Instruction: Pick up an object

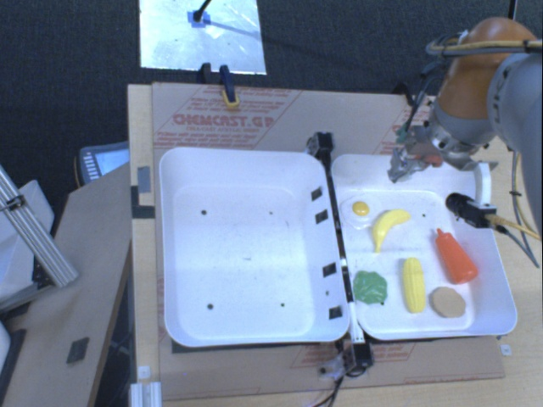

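The right bin [501,312] holds a fried egg toy [361,210], a yellow banana [388,225], an orange-red bottle [456,257], a yellow corn cob [412,284], a green leafy piece [370,287] and a tan round cookie [447,303]. My gripper [400,170] hangs over the far edge of the right bin, up and right of the egg and apart from every object. Nothing shows between its fingers.
The left bin [182,312] sits beside the right one, with black clips [322,217] along the shared rim. Cardboard lies under both bins. A shiny metal sheet [202,24] rests beyond the bench at the back.
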Available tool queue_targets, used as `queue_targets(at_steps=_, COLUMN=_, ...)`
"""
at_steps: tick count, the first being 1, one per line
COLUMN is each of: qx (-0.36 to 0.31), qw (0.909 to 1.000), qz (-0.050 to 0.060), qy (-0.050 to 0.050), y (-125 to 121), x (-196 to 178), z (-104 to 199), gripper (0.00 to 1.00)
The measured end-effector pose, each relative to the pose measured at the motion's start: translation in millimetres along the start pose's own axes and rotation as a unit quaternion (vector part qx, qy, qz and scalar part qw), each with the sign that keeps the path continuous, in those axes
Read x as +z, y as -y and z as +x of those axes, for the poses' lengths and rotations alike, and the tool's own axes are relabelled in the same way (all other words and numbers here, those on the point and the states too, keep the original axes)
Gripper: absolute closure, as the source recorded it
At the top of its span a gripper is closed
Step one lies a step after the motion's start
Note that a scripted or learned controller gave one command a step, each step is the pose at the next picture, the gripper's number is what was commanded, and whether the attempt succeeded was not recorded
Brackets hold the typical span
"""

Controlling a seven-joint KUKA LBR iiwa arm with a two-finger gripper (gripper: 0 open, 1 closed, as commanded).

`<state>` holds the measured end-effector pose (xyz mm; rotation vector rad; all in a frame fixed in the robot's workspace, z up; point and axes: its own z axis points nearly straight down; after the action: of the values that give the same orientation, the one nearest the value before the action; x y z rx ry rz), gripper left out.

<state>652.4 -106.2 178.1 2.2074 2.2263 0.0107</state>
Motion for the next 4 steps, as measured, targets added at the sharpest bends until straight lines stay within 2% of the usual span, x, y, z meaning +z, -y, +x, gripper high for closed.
queue_targets(at_steps=1, qx=0.000, qw=1.0000, qz=0.002, qy=0.000, y=8.7, x=-47.3, z=44.6, gripper=1.00)
queue_targets(at_steps=2, qx=0.009, qw=1.0000, qz=0.003, qy=0.003, y=57.6, x=-71.2, z=-54.1, gripper=1.00)
queue_targets(at_steps=3, qx=0.000, qw=1.0000, qz=0.008, qy=-0.002, y=139.0, x=-48.6, z=40.5, gripper=1.00)
queue_targets(at_steps=4, qx=0.000, qw=1.0000, qz=-0.002, qy=0.000, y=146.4, x=-146.0, z=69.0, gripper=1.00)
